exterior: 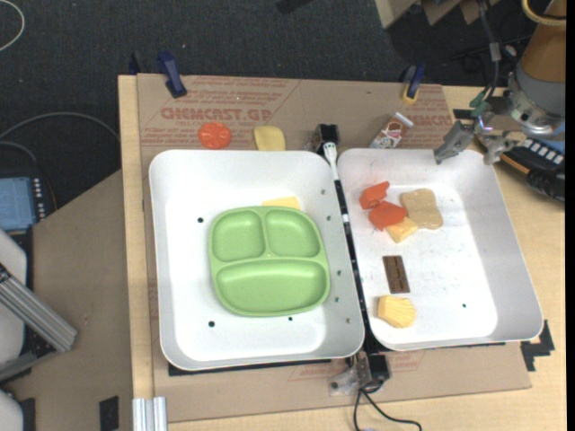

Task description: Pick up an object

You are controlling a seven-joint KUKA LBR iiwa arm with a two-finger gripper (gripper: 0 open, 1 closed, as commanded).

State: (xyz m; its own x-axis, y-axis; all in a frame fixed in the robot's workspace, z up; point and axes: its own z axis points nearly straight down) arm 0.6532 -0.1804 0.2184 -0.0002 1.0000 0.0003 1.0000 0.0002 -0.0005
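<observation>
Two spread fingers (pixel 452 142), nothing between.

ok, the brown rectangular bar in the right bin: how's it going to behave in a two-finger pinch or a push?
The brown bar looks flat, thin and straight-edged, so probably stiff and unlikely to roll. Lying flush on the right bin floor, its low profile may let fingertips skid over it. It sits apart from the yellow piece, so a push would likely slide it.

Dark carpet floor (pixel 72 34) around a cardboard-topped bench (pixel 296 101), evenly lit.
</observation>
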